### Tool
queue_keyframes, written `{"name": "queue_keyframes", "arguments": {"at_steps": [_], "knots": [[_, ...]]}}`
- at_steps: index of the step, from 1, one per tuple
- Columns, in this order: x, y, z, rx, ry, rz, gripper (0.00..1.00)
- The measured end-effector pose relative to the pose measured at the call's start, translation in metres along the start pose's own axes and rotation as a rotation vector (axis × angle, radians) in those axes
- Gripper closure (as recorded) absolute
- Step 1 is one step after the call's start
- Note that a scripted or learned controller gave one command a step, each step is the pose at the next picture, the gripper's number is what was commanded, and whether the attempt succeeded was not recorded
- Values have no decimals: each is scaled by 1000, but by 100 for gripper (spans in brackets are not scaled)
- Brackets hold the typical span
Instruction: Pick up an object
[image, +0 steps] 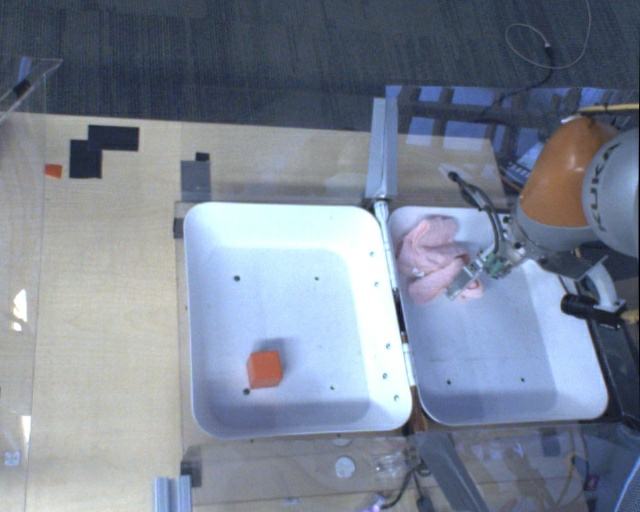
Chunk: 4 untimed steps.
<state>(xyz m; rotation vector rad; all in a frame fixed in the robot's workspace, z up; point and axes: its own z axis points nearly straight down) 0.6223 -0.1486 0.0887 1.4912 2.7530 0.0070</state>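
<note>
One pink cloth (430, 258) at 10 o'clock in the right bin (520, 390) looks soft, light; pinch a fold. Whether the claw (468, 284) grips it, I cannot tell.

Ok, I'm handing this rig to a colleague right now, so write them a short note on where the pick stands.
Gripper: down in the right bin, at the right edge of the pink cloth; whether its fingers are closed cannot be told.
Things: pink cloth bunched in the right bin's upper left corner; orange block in the left bin, lower left.
Done: arm has reached the cloth.
Left: confirm a grasp and lift; nothing is visibly raised yet.
</note>
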Motion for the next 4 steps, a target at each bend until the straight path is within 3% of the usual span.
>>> {"name": "queue_keyframes", "arguments": {"at_steps": [1, 2, 3, 4], "knots": [[12, 24, 0, 1, -1, -100, 0], [11, 28, -14, -7, -9, -103, 100], [60, 77, -98, 0, 1, 182, 100], [66, 101, -98, 4, 1, 81, 100]]}}
